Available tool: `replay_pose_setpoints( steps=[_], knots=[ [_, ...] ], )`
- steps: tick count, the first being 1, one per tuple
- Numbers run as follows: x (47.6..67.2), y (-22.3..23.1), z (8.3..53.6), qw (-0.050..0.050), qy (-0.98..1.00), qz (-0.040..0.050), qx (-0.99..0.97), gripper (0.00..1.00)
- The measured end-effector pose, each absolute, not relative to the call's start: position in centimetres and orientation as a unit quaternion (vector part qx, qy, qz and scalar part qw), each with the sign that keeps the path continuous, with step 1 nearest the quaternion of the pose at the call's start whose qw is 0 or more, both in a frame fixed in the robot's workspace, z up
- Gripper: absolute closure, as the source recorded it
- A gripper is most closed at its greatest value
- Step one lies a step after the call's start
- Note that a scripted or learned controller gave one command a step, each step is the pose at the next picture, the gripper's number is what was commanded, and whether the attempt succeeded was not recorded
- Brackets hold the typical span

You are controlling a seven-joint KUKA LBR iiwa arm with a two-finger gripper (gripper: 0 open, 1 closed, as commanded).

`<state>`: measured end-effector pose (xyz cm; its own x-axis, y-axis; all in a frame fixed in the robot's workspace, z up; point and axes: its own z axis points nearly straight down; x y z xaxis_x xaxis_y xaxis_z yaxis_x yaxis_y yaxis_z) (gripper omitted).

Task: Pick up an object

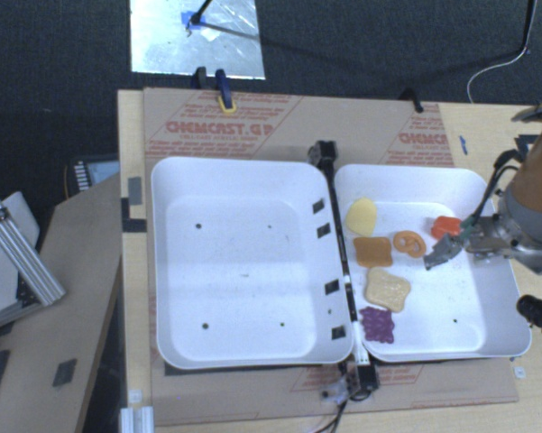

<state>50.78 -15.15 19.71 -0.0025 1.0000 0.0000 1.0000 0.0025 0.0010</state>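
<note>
The right bin (487, 332) holds several toy foods. A yellow piece (362, 215) lies near its left wall, with a brown toast square (372, 251) just below it. An orange pretzel (408, 242) sits mid-bin and a red-orange piece (445, 226) lies to its right. A pale bread slice (387, 289) and purple grapes (376, 324) lie nearer the front. My gripper (437, 253) reaches in from the right, low over the bin, just right of the pretzel and below the red-orange piece. Nothing shows in its grasp.
The left bin (167, 242) stands beside the right one, with a black divider strip (335, 242) and clips between them. Both rest on a cardboard sheet (252, 124). A blue and yellow clamp (224, 93) sits at the back edge. Cables hang at the far right.
</note>
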Motion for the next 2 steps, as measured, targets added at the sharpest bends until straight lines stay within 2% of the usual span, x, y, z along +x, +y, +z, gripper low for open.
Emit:
replay_pose_setpoints(
  steps=[1, 2],
  knots=[
    [64.3, -17.4, 17.4, 0.005, 0.71, 0.0028, 0.704, 0.0],
    [63.9, -17.4, 18.6, 0.003, 0.71, 0.0017, 0.704, 1.0]
  ],
)
